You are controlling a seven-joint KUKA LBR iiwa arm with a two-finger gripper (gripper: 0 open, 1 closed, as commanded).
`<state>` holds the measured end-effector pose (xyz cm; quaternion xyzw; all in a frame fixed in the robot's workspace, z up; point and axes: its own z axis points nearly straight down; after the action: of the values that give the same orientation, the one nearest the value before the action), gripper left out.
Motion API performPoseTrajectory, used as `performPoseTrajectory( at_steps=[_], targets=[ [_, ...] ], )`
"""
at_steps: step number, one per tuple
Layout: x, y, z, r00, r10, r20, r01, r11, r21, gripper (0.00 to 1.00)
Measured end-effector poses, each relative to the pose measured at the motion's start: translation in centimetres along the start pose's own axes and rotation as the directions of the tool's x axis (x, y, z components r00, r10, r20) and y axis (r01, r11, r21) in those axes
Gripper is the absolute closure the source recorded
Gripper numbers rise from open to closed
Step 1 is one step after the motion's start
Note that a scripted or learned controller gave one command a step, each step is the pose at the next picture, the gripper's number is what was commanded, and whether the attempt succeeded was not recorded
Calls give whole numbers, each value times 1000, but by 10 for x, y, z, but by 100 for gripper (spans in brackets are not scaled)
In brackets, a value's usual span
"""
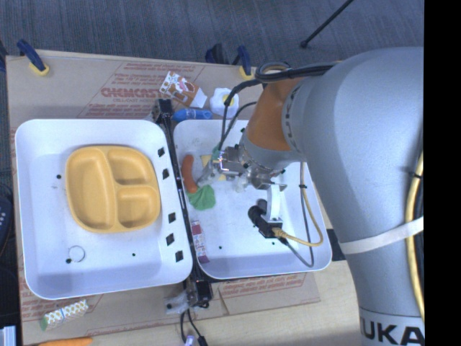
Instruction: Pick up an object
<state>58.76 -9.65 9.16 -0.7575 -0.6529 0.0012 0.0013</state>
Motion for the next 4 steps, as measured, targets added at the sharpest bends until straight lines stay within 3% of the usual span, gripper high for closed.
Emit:
performPoseTrajectory(
  at_steps=[1, 2, 3, 4],
  targets=[
    [4, 43, 0, 984, 177, -1, -177, 984, 0, 0],
    [5, 43, -10, 985, 170, -2, -170, 985, 4, 100],
    [5, 43, -10, 986, 170, -2, -169, 986, 5, 0],
    [6, 43, -20, 987, 163, -2, -163, 987, 8, 100]
  ],
)
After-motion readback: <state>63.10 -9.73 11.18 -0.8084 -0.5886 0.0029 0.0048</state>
